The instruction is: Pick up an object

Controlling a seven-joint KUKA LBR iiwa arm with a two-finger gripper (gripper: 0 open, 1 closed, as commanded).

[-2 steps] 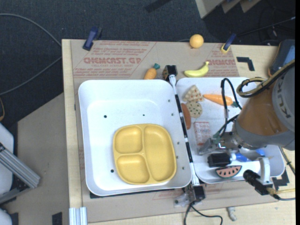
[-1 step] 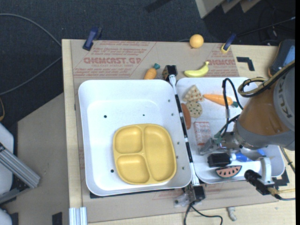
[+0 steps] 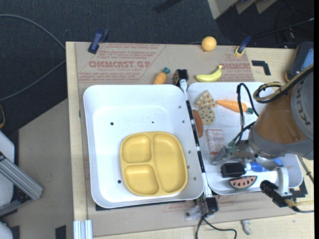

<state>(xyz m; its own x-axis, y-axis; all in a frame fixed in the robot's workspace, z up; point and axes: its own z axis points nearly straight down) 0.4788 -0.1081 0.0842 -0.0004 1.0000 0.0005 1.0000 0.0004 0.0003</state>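
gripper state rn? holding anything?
Gripper: cannot be told, the wrist hides it. It sits low in the right bin, next to the watermelon slice; nothing seen in its grasp.

Dark blue-grey carpet lay around a pale wood bench. A brown board with red lettering covered the benchtop, clipped by blue clamps at its far edge. Black cable curved across the floor. Light was even.
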